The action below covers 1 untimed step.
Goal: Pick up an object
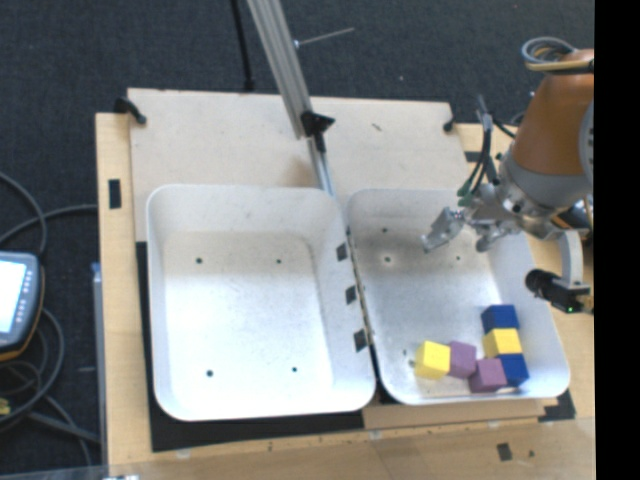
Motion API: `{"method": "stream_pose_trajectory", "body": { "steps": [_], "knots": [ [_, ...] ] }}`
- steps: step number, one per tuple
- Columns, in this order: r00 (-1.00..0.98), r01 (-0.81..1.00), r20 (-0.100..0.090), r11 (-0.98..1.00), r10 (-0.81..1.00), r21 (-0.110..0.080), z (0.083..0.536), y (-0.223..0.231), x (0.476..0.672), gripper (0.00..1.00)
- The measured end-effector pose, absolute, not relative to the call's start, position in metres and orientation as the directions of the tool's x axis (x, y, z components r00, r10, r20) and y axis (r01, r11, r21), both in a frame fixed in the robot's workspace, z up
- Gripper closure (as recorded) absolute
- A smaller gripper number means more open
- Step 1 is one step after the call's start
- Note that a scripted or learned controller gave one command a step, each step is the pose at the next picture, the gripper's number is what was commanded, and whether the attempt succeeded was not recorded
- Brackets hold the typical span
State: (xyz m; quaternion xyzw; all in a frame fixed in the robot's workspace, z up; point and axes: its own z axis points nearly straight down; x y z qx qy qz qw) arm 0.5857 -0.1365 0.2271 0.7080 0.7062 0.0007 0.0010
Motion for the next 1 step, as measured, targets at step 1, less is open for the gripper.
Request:
{"method": "stream_pose_trajectory", "body": {
  "steps": [1],
  "knots": [
    [0.004,1.000,-0.003,-0.004,1.000,0.003,0.0945,-0.1965,0.5982,0.00]
  ]
}}
